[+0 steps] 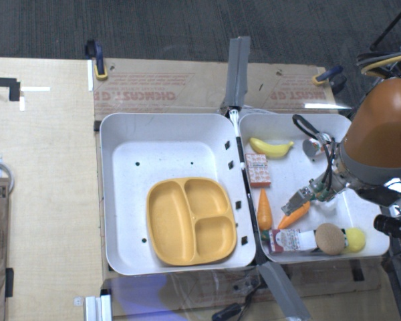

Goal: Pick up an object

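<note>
My gripper [310,194] hangs low in the right bin [347,209], reaching in from the right under the arm's orange band [386,122]. Its tip sits just above and right of a small orange carrot [295,215], which looks touched by it or very close. A second, upright carrot [264,210] lies by the bin's left wall. A yellow banana [271,147] and a small red-and-white box [257,168] lie further back. Along the front edge lie a white bottle with a red label [291,240], a brown ball [330,239] and a yellow object [355,239].
The left bin [120,179] holds a yellow divided plate [190,221]. A grey divider post [238,72] rises between the bins at the back. Cables [314,132] trail from the arm over the right bin's rear. Cardboard [160,85] lies behind the bins.
</note>
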Controlling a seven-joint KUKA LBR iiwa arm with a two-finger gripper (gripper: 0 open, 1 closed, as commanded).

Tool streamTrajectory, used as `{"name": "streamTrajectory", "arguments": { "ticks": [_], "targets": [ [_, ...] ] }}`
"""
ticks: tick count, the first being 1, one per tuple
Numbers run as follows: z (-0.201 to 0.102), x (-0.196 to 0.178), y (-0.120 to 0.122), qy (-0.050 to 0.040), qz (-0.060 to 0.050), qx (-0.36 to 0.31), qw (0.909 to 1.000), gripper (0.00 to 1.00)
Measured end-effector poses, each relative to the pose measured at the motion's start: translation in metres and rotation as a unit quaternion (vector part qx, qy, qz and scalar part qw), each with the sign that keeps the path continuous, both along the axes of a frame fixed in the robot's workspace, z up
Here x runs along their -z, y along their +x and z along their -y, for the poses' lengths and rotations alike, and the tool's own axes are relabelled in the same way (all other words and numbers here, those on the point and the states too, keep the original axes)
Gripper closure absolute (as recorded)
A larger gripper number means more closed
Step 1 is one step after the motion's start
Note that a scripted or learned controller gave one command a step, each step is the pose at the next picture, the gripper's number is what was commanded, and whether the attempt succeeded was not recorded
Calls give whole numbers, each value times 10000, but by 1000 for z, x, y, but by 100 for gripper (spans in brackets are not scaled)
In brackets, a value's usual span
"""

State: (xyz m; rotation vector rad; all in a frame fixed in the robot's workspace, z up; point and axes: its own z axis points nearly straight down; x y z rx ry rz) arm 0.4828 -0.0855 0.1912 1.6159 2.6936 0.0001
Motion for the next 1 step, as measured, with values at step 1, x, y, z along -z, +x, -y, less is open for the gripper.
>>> {"name": "streamTrajectory", "arguments": {
  "ticks": [1],
  "targets": [
    [36,58,13,3,-14,-39,10000,0]
  ]
}}
